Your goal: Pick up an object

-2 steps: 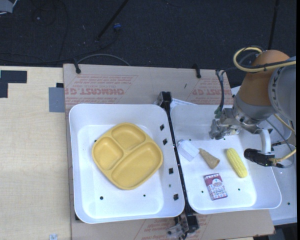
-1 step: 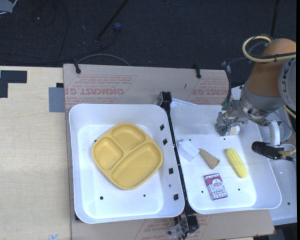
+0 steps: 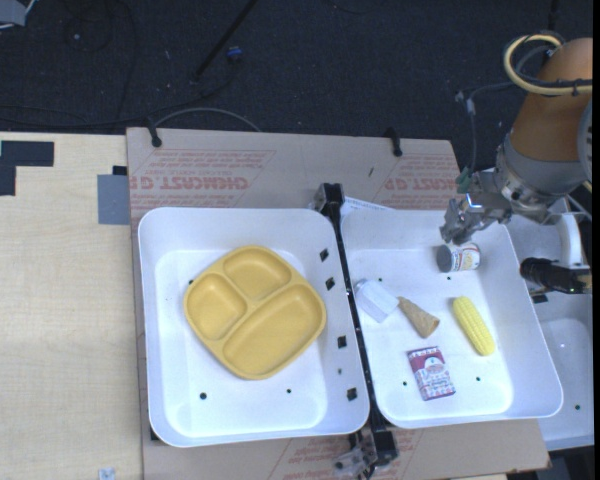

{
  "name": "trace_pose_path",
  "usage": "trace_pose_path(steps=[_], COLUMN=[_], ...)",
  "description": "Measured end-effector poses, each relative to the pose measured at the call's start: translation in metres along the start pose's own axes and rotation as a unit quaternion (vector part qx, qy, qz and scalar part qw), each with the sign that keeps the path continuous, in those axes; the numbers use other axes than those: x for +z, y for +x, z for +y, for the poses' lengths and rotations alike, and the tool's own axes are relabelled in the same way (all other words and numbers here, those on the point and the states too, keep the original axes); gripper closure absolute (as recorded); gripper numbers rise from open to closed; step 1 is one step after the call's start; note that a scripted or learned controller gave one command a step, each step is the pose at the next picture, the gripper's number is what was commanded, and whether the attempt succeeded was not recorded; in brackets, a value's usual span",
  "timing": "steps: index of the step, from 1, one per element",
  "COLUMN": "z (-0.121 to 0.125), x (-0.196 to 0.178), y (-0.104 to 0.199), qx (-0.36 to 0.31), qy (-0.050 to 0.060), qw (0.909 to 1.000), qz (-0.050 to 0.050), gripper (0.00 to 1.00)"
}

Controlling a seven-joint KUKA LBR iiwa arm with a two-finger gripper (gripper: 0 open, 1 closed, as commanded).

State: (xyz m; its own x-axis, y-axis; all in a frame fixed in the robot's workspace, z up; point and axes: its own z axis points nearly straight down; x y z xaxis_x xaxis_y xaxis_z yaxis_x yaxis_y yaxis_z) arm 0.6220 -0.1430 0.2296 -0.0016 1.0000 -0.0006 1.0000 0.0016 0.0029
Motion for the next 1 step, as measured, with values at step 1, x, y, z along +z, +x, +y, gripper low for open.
trace_pose_path(steps=[1], z=[0.0007], x=[-0.0529], y=[-0.0008], qx=[0.000], qy=[0.000], qw=[1.0000], qz=[0.000], gripper=[1.00])
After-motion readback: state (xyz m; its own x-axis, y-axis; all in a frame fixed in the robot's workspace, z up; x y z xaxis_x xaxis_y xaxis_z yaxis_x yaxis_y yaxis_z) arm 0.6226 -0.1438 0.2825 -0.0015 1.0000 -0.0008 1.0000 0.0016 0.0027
